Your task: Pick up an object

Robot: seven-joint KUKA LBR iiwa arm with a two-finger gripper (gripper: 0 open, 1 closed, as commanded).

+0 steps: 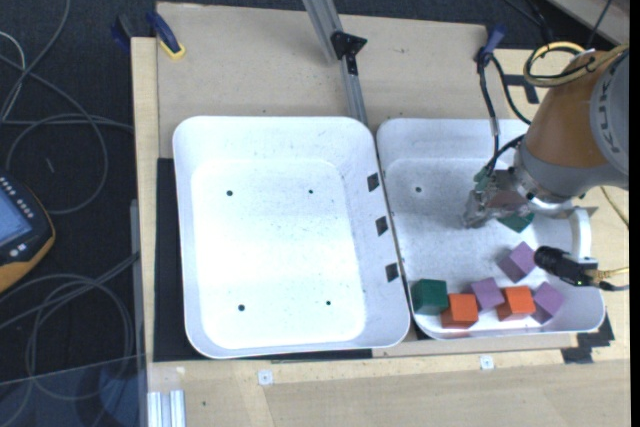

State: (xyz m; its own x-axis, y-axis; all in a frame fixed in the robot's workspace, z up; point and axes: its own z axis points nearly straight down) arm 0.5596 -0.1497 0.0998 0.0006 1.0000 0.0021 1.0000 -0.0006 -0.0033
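My gripper (481,211) is low over the floor of the right bin (430,177), near its middle, reaching in from the right under the grey and orange arm (570,140). Just right of it, partly hidden under the wrist, lies a teal block (518,224). A purple block (519,261) sits a little nearer the front. Along the front wall lie a green block (430,295), an orange block (462,309), a purple block (487,292), another orange block (518,301) and a further purple block (549,300). No block shows inside the gripper.
The left bin (200,165) stands beside the right one, separated by a rim with dark clips (381,225). A slanted metal rod (320,5) rises behind the bins. Cables (505,95) hang near the arm at the back right.
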